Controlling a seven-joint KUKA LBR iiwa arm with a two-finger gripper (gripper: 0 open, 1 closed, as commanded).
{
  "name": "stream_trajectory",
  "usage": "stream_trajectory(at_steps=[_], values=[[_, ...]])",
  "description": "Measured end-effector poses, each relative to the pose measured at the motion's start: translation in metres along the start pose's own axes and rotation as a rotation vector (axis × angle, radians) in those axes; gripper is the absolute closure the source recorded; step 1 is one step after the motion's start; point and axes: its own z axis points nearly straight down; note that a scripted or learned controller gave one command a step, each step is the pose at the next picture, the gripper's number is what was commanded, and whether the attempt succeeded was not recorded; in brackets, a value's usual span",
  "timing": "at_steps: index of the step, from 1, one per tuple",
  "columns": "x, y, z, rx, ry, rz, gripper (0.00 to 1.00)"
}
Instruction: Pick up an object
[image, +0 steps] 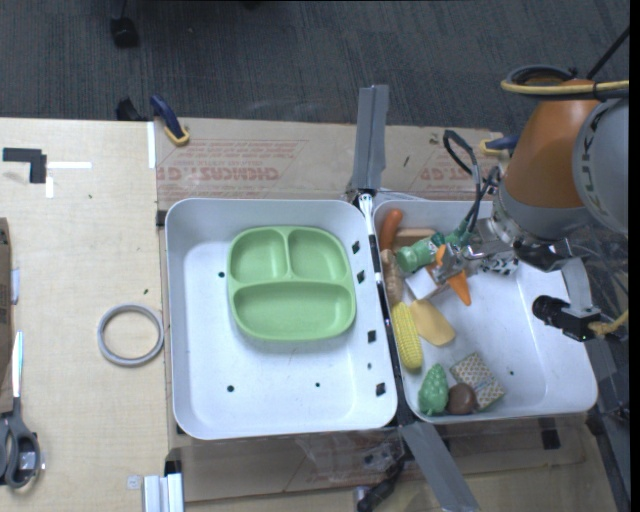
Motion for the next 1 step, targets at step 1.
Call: stream_trajectory(at_steps=[1], values=[[0.0620, 0.0264, 0.0002, 0.000, 0.000, -0.100, 1.00]])
